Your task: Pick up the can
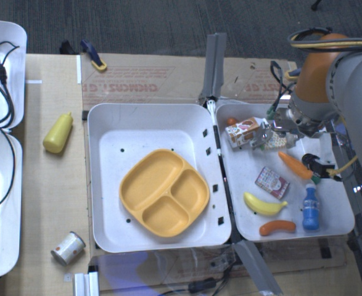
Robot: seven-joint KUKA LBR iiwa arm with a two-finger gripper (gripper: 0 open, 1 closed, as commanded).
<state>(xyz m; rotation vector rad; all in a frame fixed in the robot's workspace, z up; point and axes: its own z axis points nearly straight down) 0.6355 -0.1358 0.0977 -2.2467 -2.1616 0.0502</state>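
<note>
The can (68, 248) is small and silver with a red-and-white label. It lies on its side on the wooden bench, outside the bins, just off the left bin's front left corner. My gripper (271, 136) is far from it, low over the back of the right bin (338, 224). It hangs right beside a small red-and-white carton (242, 132). The grey arm with its orange band (316, 73) reaches in from the upper right.
The left bin (103, 165) holds a yellow divided plate (164, 192). The right bin holds a carrot (295, 165), a pink packet (271, 182), a banana (264, 204), a red sausage (277, 227) and a blue bottle (311, 208). A mustard bottle (58, 132) lies on the bench at left.
</note>
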